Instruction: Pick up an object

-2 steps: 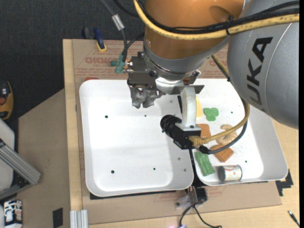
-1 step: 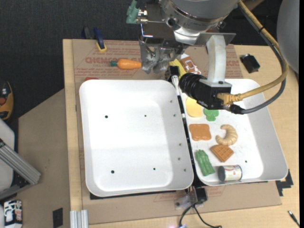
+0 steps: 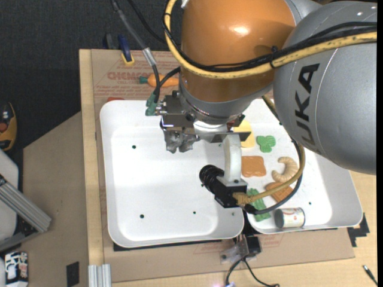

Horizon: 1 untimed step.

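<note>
Filling much of our view, the grey arm (image 3: 335, 94) with its orange band (image 3: 230, 34) leans in from the right and hides a good part of both bins. Beneath it we see the worktop (image 3: 99, 160) carrying the left white bin (image 3: 155, 190), whose floor lies bare ahead of the arm, and the right white bin (image 3: 335, 205), only partly visible past the wrist. The end effector (image 3: 179, 141) hangs low over the upper middle of the left bin; we cannot tell whether its fingers are apart or together, and we see nothing between them. The objects to pick sit in the right bin, well apart from the end effector: a tan curved piece (image 3: 286, 171), an orange flat square (image 3: 253, 166), a small can (image 3: 291, 218) near the front rim, a green piece (image 3: 266, 142), and another green piece (image 3: 257, 200) partly behind a black cable fitting (image 3: 218, 187) that crosses the seam between the bins.
</note>
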Motion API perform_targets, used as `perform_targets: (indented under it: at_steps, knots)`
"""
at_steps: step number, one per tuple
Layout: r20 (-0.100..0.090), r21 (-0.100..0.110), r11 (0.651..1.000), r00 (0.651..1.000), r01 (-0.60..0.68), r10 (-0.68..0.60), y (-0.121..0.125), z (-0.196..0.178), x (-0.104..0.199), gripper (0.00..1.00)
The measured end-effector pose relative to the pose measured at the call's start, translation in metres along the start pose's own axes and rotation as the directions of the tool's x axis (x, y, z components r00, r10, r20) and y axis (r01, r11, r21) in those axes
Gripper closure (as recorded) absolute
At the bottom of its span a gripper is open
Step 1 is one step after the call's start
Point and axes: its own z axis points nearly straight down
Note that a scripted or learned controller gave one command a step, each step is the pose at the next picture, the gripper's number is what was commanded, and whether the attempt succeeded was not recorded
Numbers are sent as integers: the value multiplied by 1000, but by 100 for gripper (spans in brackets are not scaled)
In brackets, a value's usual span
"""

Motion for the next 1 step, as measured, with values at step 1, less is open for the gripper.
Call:
perform_targets:
  at_steps: [1]
  knots:
    - [-8, -17, 1000, 1000, 1, -1, 2, -18, 1, 100]
